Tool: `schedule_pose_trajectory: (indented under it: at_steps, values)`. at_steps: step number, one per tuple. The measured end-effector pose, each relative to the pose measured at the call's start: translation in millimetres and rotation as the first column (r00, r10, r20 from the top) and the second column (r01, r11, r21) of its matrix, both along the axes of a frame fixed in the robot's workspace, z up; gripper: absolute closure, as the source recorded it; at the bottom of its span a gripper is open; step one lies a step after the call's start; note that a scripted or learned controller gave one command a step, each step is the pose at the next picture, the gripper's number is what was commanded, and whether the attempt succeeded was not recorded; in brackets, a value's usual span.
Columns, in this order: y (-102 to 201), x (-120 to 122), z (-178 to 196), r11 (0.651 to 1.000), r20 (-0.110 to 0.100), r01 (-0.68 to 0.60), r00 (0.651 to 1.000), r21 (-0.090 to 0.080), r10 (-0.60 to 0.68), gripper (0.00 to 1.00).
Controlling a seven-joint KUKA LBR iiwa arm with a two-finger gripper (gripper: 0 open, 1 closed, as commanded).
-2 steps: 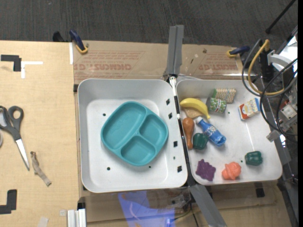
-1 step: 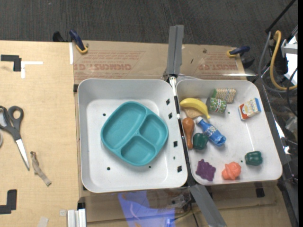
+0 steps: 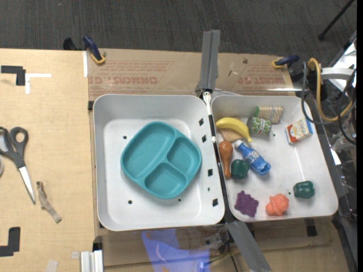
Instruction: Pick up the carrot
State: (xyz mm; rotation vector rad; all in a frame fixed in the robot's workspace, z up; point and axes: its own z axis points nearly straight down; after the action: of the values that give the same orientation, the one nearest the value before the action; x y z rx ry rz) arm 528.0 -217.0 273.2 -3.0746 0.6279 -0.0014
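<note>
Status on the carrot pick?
Carrot lying in right bin, by its left wall, not gripped. Banana just behind it, blue bottle and dark green toy close on its right.

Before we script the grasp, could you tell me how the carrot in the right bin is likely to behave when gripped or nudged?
The carrot looks like smooth moulded plastic, so probably stiff, light and somewhat slippery. Its rounded, tapering shape suggests it may roll or pivot if nudged. It lies beside the bin wall, among the banana and blue bottle, which may crowd fingers.
</note>
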Motion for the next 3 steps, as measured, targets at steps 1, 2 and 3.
schedule_pose_trajectory:
  at_steps: [1,2,3]
  values:
    - [-2.3,45.0,-5.5,0.979,0.003,-0.204,0.979,0.0,0.204,1.0]
    - [-3.0,-3.0,6.3,0.979,0.002,-0.204,0.979,0.001,0.204,1.0]
    - [-3.0,-25.7,-51.7,0.979,-0.001,-0.202,0.979,0.001,0.202,1.0]
